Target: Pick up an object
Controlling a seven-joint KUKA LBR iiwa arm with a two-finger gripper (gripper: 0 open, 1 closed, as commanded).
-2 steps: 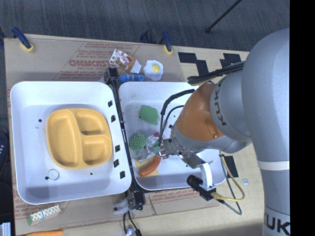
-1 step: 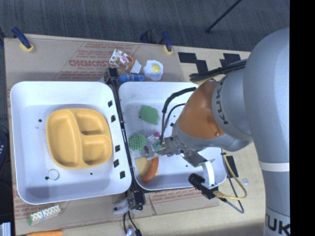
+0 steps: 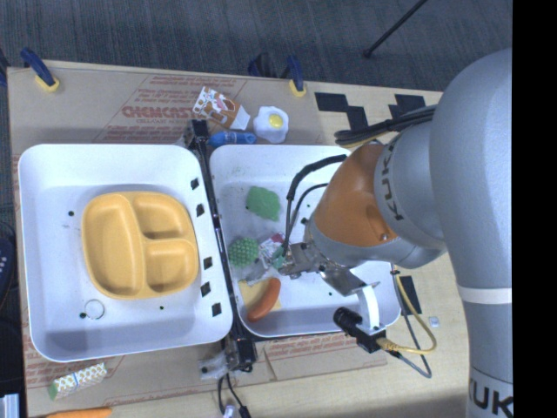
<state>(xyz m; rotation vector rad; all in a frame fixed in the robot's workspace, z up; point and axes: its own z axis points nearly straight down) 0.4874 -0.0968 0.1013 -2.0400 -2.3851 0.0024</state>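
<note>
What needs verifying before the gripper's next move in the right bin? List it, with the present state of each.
1. Gripper is over the right bin: ok.
2. Fingers open or shut: cannot tell.
3. An object held between the fingers: cannot tell.
4. Targets within reach: ok; green bumpy ball and orange sausage-shaped toy lie beside the gripper.
5. Green flat piece lies apart from the cluster: ok.
6. Yellow divided tray sits in the left bin, out of the way: ok.

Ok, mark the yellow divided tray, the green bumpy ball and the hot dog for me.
yellow divided tray [image 3: 139, 242]: camera view, on the ridge between its compartments, left bin.
green bumpy ball [image 3: 243, 252]: camera view, middle of its top, right bin.
hot dog [image 3: 266, 297]: camera view, on the reddish sausage, right bin's near-left corner.
</note>
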